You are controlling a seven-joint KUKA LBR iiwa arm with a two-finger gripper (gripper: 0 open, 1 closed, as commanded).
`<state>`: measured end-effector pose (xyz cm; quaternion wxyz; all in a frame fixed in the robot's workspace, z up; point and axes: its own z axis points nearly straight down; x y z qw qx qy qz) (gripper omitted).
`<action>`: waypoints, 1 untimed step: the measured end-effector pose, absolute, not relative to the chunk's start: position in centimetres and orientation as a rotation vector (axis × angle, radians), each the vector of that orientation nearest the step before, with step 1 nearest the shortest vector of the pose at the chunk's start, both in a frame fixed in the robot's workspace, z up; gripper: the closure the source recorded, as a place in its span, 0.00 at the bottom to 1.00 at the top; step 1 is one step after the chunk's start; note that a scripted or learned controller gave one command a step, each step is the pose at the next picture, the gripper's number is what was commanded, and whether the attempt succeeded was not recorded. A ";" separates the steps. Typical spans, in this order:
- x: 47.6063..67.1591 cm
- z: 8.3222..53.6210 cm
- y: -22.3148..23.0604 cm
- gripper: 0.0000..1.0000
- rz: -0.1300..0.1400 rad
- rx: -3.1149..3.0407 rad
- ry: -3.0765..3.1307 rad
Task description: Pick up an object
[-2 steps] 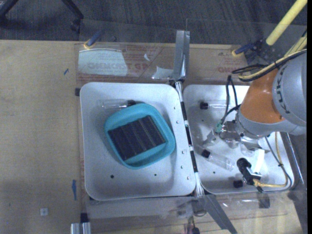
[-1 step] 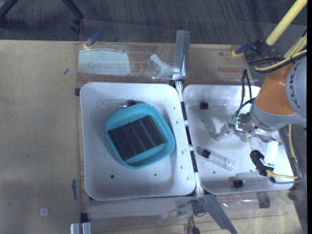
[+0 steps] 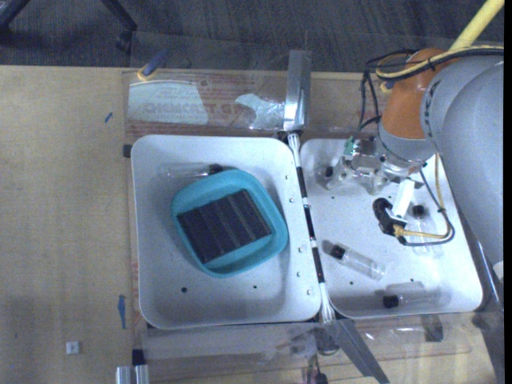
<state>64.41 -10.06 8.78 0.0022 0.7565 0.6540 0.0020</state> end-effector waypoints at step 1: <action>64.5 9.9 -9.9 1.00 0.006 2.367 2.057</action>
